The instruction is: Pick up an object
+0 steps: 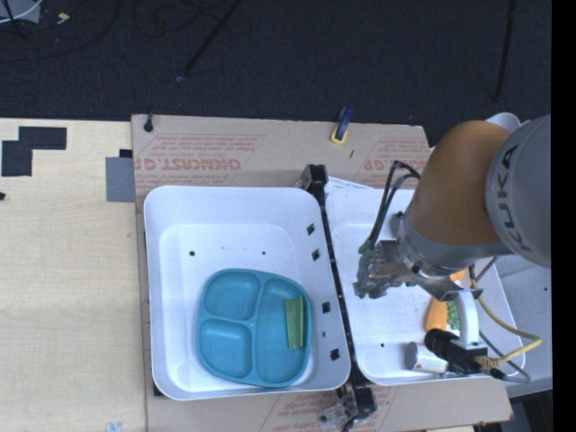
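Note:
My gripper (364, 275) hangs over the left part of the right bin (378, 340), close to the bin's floor, and I see nothing between its fingers. An orange object (437, 314) lies in the right bin just right of the gripper, partly hidden under the arm, with a small green and white thing (454, 317) beside it. In the left bin (171, 241) a blue divided plate (238, 331) holds a green stick (294, 322) in its right compartment.
A black clip rail (322, 250) runs between the two bins. Both bins rest on a cardboard sheet (225, 156), with a blue and yellow clamp (341, 126) at its back edge. The arm's orange band (454, 187) covers the back of the right bin.

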`<action>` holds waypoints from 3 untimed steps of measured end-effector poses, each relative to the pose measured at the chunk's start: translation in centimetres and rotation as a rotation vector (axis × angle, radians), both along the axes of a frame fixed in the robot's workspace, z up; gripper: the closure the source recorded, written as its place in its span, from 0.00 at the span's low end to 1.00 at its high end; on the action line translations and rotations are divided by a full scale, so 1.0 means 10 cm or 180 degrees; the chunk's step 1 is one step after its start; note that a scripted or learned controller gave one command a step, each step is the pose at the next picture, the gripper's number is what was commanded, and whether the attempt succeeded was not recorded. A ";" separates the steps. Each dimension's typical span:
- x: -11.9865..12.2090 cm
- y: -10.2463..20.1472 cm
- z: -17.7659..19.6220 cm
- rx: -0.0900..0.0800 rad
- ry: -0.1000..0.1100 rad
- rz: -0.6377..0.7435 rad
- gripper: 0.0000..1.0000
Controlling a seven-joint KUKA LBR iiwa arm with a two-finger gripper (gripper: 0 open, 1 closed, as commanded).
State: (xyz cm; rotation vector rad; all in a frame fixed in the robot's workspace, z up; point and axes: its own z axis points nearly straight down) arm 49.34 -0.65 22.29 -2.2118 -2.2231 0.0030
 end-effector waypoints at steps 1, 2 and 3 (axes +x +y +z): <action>0.06 -0.02 -0.05 -0.0008 -0.0005 -0.0013 1.00; 0.07 0.10 -0.04 -0.0006 -0.0007 -0.0011 1.00; -0.01 0.06 0.04 -0.0006 -0.0006 -0.0019 1.00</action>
